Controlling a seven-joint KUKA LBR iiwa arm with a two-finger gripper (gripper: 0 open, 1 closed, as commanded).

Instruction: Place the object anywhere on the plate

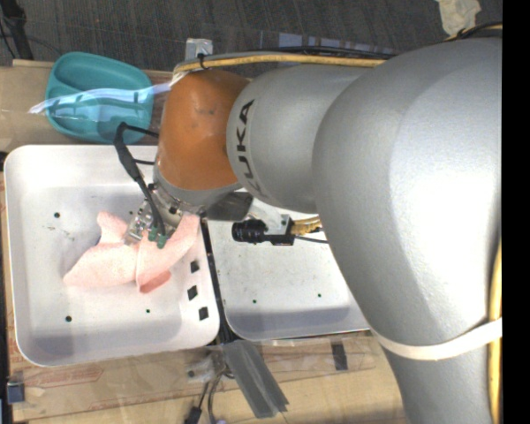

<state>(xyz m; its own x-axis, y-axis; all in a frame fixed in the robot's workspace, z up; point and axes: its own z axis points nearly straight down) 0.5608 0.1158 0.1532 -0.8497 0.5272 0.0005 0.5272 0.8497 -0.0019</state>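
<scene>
A pale pink cloth (128, 259), soft and rumpled, lies on the floor of the left bin (35, 237), spread from the middle of the bin toward its right wall, with one darker pink fold at its lower right part. The gripper (150, 228) is directly over the upper right portion of this cloth, its metal tip with small green parts sitting against or just above the fabric; whether it is released or clenched on the cloth cannot be told, since the wrist hides the working end. No plate can be made out in the view. Above the gripper stands the orange band (199, 131) of the arm, and behind it the large grey arm body (397, 193) fills the right side of the scene and covers most of the right bin (283, 312), of which the lower left floor and rim are visible. A black cable (128, 157) runs from the wrist down toward the gripper. A short black fitting with a yellow lead (265, 232) shows just beside the wall between the two bins. A teal plastic container (97, 95) rests on the bench (9, 87) above the left bin, touching or just beside its upper rim. Small black marks lie on the left bin floor near its lower right corner. A crumpled pale scrap (455, 7) lies on the dark floor at upper right.
</scene>
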